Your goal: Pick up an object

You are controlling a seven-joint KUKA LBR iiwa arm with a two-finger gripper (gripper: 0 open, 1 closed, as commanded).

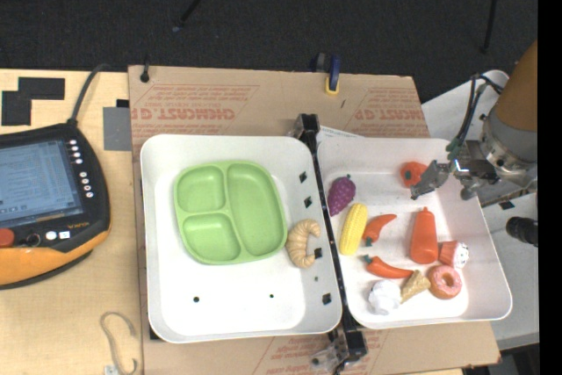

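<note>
The right bin (496, 281) holds several toy foods: purple grapes (341, 193), a yellow corn cob (353, 227), two red-orange chilies (379, 227), an orange bottle (423, 234), a pink donut (445, 281), a cone (413, 285) and a white lump (383, 296). A small orange-red fruit (411, 173) lies at the bin's far side. My gripper (448, 182) hovers over the bin's far right part, just right of that fruit. It is open, with nothing between its fingers (429, 179). In the left bin (176, 294) a croissant (305, 241) lies beside a green divided plate (230, 211).
A black divider with clips (320, 215) runs between the two bins. An orange-and-black control pendant (44, 202) sits on the bench at the far left. Cables and a blue clamp (333, 75) lie behind the bins.
</note>
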